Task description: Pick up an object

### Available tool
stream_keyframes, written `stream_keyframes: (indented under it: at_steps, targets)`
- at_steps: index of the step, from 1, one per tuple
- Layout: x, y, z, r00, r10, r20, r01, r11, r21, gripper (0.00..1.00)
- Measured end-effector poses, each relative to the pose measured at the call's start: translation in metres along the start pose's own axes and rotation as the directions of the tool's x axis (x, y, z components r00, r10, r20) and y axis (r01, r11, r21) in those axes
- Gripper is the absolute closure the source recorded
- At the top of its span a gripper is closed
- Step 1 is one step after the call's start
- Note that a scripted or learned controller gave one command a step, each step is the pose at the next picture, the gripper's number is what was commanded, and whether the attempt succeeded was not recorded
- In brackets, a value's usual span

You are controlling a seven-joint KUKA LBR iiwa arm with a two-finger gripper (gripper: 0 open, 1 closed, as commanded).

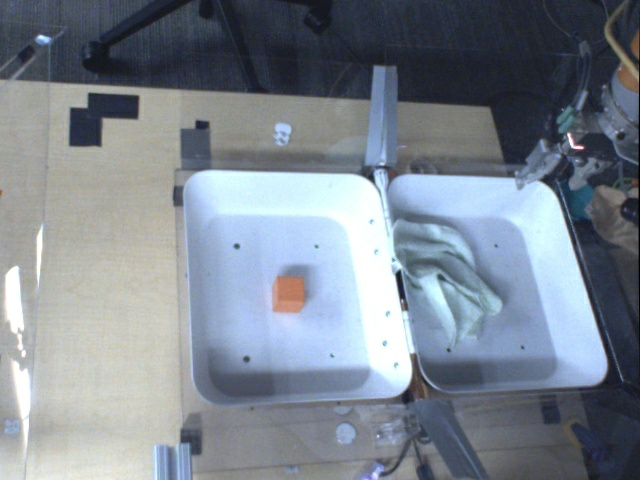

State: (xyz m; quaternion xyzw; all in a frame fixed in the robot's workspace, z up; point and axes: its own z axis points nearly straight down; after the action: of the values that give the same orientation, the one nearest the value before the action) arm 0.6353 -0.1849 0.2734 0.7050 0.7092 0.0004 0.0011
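Observation:
A small orange cube lies on the floor of the left bin, a little left of its centre. A crumpled pale cloth is heaped in the right bin, against its left wall. My gripper hangs at the far right corner of the right bin, just over its rim. It is well away from the cloth and from the cube, and I see nothing in it. The rest of the arm runs off the right edge.
A grey metal post stands behind the seam between the two bins. Black tape marks lie on the wooden bench at the far left. Cables and clutter sit to the right of the right bin.

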Motion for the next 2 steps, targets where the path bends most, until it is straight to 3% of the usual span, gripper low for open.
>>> stream_keyframes:
  at_steps: [1, 2]
  targets:
    - [0.016, -0.013, 0.174, 0.973, -0.23, 0.002, 0.23, 0.973, -0.006, 0.0]
    - [0.017, -0.011, 0.162, 0.973, -0.232, 0.004, 0.232, 0.973, -0.012, 1.0]
